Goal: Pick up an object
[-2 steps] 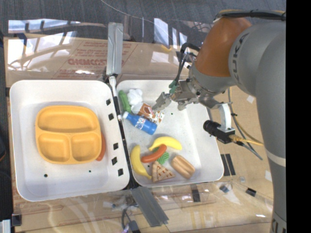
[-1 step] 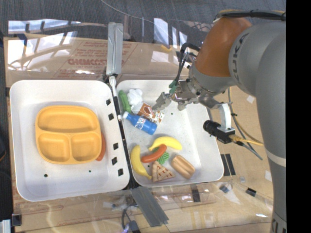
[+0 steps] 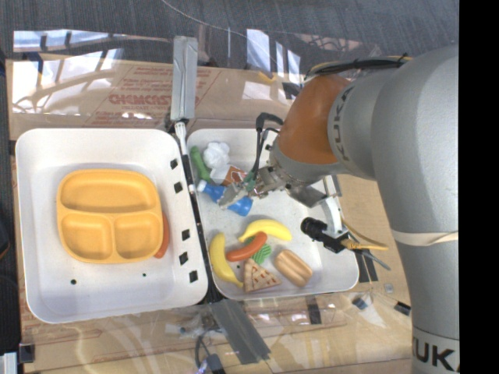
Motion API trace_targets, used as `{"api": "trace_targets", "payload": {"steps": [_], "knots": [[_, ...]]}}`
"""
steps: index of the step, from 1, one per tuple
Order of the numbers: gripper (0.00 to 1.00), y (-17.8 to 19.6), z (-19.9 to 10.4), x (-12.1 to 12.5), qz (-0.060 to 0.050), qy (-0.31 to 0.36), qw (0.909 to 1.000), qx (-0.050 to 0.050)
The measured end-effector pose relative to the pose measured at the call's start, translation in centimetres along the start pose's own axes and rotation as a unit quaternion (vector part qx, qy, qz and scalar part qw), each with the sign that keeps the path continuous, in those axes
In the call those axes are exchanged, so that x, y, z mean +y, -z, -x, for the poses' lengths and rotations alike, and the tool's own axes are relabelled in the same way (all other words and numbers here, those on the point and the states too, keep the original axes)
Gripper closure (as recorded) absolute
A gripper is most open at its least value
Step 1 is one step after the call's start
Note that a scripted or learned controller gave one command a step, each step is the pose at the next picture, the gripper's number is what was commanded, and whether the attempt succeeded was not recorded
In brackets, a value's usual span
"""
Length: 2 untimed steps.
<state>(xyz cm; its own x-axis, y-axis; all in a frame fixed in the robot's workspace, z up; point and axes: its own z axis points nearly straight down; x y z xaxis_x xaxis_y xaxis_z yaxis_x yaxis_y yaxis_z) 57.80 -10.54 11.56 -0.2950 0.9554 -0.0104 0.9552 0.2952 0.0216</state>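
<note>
Crowding the right bin (image 3: pixel 343 275): bananas (image 3: pixel 267 228), hot dog (image 3: pixel 292 266) (pizza slice (image 3: pixel 259 276) between).

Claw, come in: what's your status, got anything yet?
Claw low in right bin, among toys; grip unclear. Bananas, hot dog, bun lying loose. Yellow tray in left bin.

Smooth, rounded grey arm (image 3: pixel 413 123) built of thick tube-like segments, matt with soft highlights along the curves. Broad orange band (image 3: pixel 312 127) wrapped above the wrist, edged by a darker grey ring printed with part of the black KUKA lettering; more of the same lettering low on the base segment. Thin black cable (image 3: pixel 269 131) looped beside the wrist, and a small metal claw (image 3: pixel 253 181) of silvery and dark parts at the end.
</note>
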Motion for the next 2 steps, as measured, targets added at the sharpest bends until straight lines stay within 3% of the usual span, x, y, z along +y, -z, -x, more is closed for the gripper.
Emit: {"api": "trace_targets", "payload": {"steps": [1, 2], "knots": [[0.0, -0.7, 2.8, -1.2, 0.004, 0.071, 0.9974, -0.001], [0.0, -0.8, 4.5, 1.6, 0.001, 0.136, 0.9906, -0.002]]}}
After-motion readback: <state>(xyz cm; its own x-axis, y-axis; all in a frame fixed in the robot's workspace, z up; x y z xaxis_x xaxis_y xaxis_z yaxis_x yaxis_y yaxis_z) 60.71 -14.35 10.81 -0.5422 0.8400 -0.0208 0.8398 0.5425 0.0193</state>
